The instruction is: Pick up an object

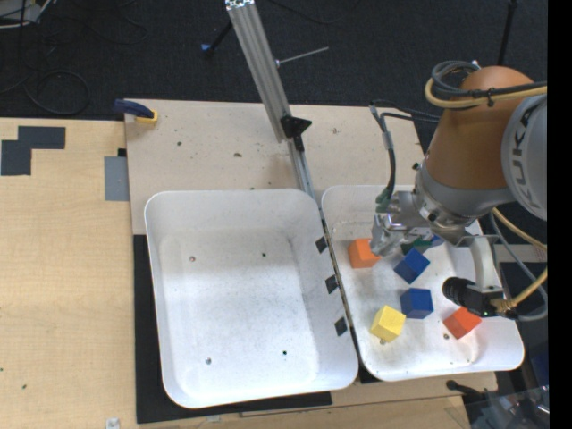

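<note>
Several small blocks lie in the right bin (447,365): an orange block (361,254), two blue blocks (411,264) (416,302), a yellow block (388,323) and a red-orange block (461,322). My gripper (390,236) hangs low in the bin's upper part, just right of the orange block and left of the upper blue block. The arm's wrist covers the fingers from above, and nothing shows between them.
The left bin (241,293) sits beside the right one, with black clips (329,282) along the shared wall. A slanted aluminium bar (264,70) rises behind the bins. Cables and the arm's body (483,141) crowd the right side.
</note>
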### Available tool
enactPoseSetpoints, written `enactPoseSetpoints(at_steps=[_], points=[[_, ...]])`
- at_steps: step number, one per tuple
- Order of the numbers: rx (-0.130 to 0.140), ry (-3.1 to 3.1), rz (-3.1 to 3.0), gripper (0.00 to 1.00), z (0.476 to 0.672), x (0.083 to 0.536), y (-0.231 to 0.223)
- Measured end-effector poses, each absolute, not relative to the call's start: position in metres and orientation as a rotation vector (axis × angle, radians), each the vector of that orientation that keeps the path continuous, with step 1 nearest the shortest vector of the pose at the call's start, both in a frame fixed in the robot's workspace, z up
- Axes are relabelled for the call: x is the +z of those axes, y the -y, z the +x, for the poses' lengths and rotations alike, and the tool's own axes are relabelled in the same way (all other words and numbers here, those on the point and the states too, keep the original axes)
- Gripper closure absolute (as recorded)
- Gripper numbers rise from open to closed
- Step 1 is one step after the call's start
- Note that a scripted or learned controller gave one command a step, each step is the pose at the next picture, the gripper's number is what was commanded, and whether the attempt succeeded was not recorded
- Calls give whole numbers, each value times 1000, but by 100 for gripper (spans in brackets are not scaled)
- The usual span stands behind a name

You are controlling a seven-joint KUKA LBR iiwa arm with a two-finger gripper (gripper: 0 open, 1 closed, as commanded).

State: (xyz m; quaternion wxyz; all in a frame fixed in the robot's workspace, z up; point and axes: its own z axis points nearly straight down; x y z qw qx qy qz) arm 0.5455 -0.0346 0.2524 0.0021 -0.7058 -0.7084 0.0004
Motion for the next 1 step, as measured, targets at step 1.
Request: enactPoseSetpoints(at_steps=[1], points=[[5, 2221, -2214, 100, 552, 239, -11]])
